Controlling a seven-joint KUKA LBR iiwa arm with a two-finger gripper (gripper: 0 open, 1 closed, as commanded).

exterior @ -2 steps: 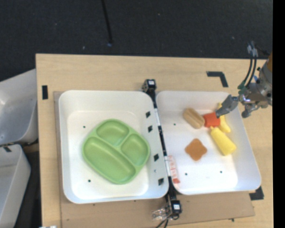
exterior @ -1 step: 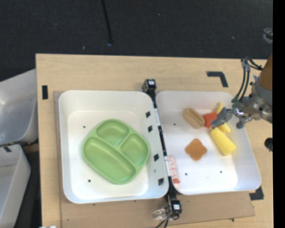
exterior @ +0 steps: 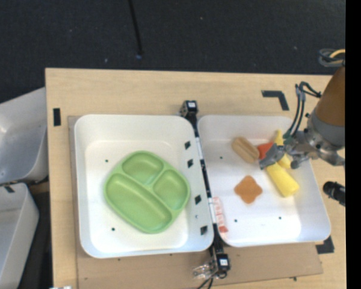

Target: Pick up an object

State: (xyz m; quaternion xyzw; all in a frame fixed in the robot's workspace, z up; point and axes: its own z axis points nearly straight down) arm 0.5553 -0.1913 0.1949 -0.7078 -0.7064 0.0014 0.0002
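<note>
Table point(exterior: 126, 92): light wood, carrying two white bins side by side.
Left bin point(exterior: 87, 221): holds a green plate point(exterior: 147, 190) with three compartments, lying flat near the middle.
Right bin point(exterior: 271, 227): holds four things, all in its upper half.
Bun point(exterior: 245, 149): tan, oblong, lying aslant towards the bin's upper left, apart from the rest.
Brown piece point(exterior: 248, 189): flat, orange-brown, roughly square, below the bun and left of the yellow thing, not touching either.
Yellow thing point(exterior: 283, 178): longish, lying aslant at the bin's right side, its upper end under the pincer.
Red thing point(exterior: 265, 150): small, mostly hidden by the pincer; what it is cannot be told.
Arm point(exterior: 332, 110): reaches in from the right, orange band above the wrist, cables looping beside it.
Pincer point(exterior: 275, 156): low over the red and yellow things, crowded close by both; whether its fingers are spread or closed cannot be told, nor whether anything sits between them.
Divider point(exterior: 198, 161): the bins' touching rims, with black clips along them.
</note>
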